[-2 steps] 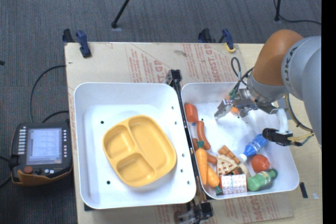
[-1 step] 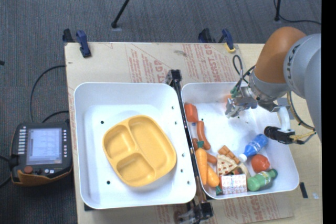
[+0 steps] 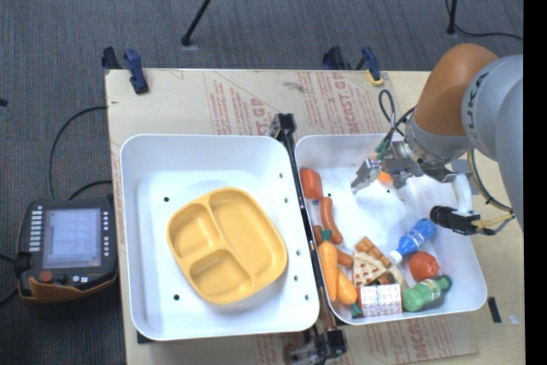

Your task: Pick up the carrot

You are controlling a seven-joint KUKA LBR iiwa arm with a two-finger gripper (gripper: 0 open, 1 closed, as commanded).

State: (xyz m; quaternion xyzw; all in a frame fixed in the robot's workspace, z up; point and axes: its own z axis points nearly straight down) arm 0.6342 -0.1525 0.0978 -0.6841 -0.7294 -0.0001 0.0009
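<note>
The carrot (image 3: 328, 267) is long and orange. It lies along the left wall of the right bin (image 3: 472, 269), near the front, and a second orange piece (image 3: 346, 287) lies beside it. My gripper (image 3: 384, 176) hangs over the back of that bin, well behind the carrot and to its right. Its fingers (image 3: 365, 176) stand spread apart, so it is open. A small orange thing (image 3: 387, 178) shows between them; I cannot tell what it is or whether the fingers touch it.
The right bin also holds a red-orange piece (image 3: 310, 182), sausages (image 3: 331, 220), a waffle-like wedge (image 3: 372, 262), a white box (image 3: 380, 299), a blue bottle (image 3: 417, 237), a red ball (image 3: 423, 265) and a green bottle (image 3: 426, 294). A yellow divided plate (image 3: 226, 245) lies in the left bin (image 3: 137, 184).
</note>
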